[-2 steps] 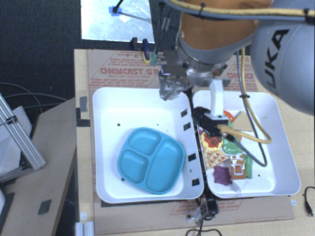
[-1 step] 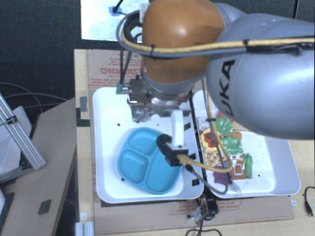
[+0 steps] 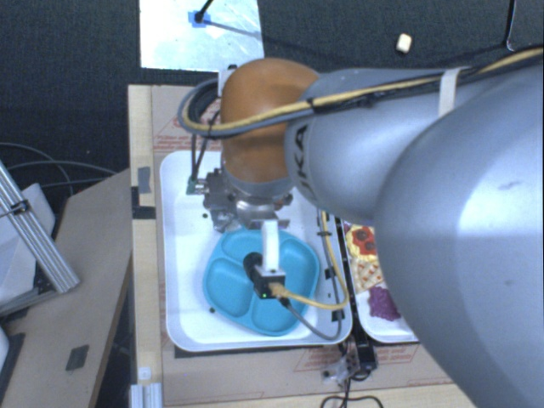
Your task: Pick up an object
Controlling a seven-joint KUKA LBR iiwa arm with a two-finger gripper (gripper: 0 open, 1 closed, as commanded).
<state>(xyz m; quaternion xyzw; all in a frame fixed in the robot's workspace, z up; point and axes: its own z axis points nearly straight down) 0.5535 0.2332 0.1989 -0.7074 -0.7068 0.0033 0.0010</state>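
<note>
- Two-finger gripper (image 3: 240, 218): poised over the far edge of a blue sectioned plastic plate (image 3: 225, 286); I cannot tell whether it is spread or closed.
- Plate: lies in the near half of the view's left white bin (image 3: 181, 253).
- The view's right white bin (image 3: 379, 329): a purple lump (image 3: 384, 303) lies near its left edge.

Soft, even light, slightly grainy. Right of the hand (image 3: 248, 215), the near arm (image 3: 442, 194) is blurred; beyond the hand, a shiny sheet (image 3: 200, 25) glares.
</note>
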